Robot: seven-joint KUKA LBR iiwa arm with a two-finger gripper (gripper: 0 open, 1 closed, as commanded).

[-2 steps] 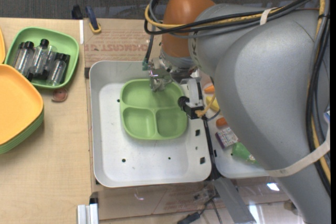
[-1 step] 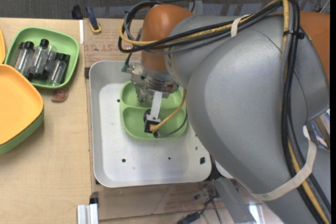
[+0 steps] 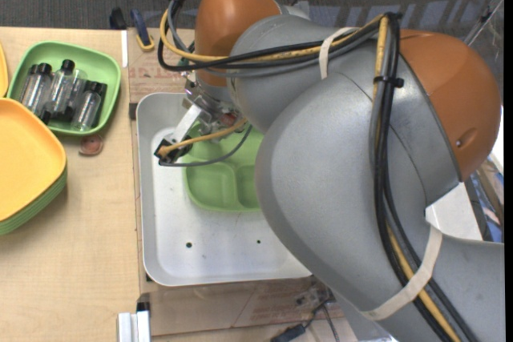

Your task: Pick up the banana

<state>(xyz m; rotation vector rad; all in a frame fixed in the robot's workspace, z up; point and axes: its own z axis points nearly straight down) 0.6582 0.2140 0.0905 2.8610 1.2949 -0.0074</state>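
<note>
My arm reaches in from the right and covers most of the white bin (image 3: 164, 244). A green divided plate (image 3: 216, 187) lies in that bin, and the arm hides its right part. My gripper (image 3: 210, 113) hangs low over the bin's far end, just above the plate's far edge, under the orange wrist band. A small reddish patch shows beside the gripper at the plate's far rim; I cannot make out what it is.
On the wooden bench to the left stand a green tray (image 3: 48, 60) with several dark-capped vials and a stack of yellow plates (image 3: 24, 164). A small brown disc (image 3: 90, 144) lies between them and the bin. The bin's near-left floor is bare white.
</note>
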